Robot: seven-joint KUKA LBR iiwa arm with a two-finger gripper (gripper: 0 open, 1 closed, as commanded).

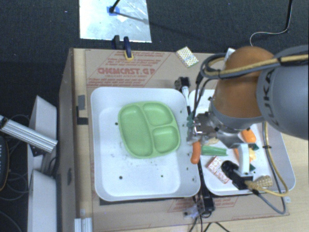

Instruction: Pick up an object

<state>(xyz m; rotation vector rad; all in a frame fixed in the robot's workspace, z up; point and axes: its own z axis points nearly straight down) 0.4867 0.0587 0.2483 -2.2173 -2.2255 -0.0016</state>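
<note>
My gripper (197, 129) hangs over the left edge of the right bin (285, 175), beneath the orange wrist band. Just below it an orange carrot-shaped piece (195, 152) lies against the wall between the bins. A green stick (214, 150) lies beside the carrot to its right. Nothing can be made out between the gripper's tips. A red-and-white patterned packet (217, 169) sits nearer the front. Another orange piece (249, 136) and a white-and-green piece (244, 158) lie to the right, partly hidden by the arm.
The left bin (108, 178) holds a green divided plate (148, 129). A tan bristly item (261, 181) rests at the right bin's front. A small patterned packet (187, 56) lies on the cardboard behind the bins. The arm covers much of the right bin.
</note>
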